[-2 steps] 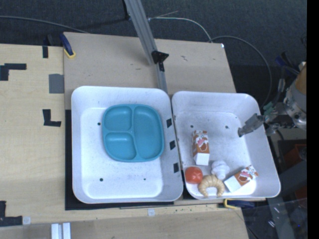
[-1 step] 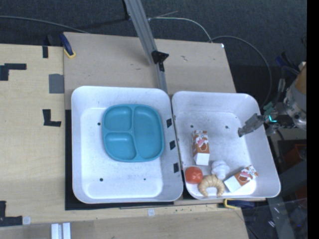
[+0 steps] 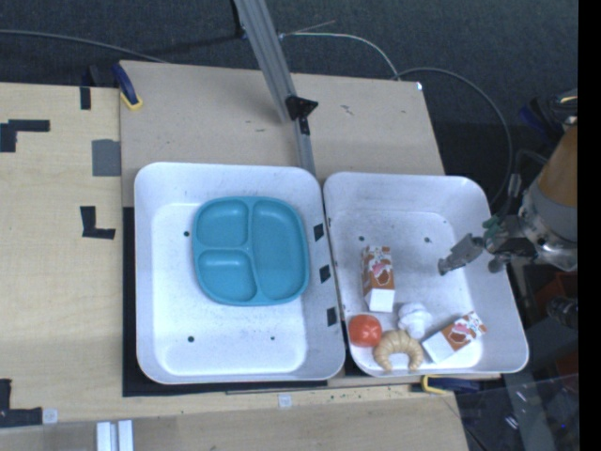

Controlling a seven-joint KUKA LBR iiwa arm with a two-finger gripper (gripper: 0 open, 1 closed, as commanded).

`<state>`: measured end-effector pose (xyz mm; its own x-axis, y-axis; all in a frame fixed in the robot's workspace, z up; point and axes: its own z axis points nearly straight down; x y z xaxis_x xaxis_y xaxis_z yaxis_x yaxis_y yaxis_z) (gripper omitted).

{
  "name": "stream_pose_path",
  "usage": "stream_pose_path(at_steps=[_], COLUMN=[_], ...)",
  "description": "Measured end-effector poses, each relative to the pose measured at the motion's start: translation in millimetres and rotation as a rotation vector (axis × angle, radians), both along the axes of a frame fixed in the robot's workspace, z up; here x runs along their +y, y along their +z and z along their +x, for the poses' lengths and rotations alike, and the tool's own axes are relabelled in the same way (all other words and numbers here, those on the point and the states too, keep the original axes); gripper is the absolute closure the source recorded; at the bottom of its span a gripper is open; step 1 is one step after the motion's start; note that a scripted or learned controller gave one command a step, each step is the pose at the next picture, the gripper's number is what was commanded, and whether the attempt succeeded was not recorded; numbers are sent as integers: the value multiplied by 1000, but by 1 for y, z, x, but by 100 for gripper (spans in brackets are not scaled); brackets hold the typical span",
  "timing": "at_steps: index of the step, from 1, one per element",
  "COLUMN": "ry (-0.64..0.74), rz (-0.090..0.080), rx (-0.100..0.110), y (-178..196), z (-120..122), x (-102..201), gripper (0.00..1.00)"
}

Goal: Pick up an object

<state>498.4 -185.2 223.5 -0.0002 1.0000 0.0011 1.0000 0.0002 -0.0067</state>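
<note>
While the gripper [image 3: 467, 252] hangs at the frame's right with nothing between its fingers, their spread impossible to judge, a carton [image 3: 378, 277] lies left of it in the right bin [image 3: 404, 195].

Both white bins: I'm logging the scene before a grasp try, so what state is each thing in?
Teal three-compartment plastic plate: flat in left bin, nothing on it.
Tall red-and-white carton: lying down, right bin.
Small red-and-white carton: lying tilted near front corner.
Red tomato-like ball: resting beside tan croissant.
White crumpled lump: resting above croissant.
Claw: above right bin, holding nothing.
</note>
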Motion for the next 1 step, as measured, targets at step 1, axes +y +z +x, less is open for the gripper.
stream_pose_path(at_steps=[1], ry=[0], rz=[1], rx=[1], y=[-61], z=[1], x=[-7], gripper=[0])
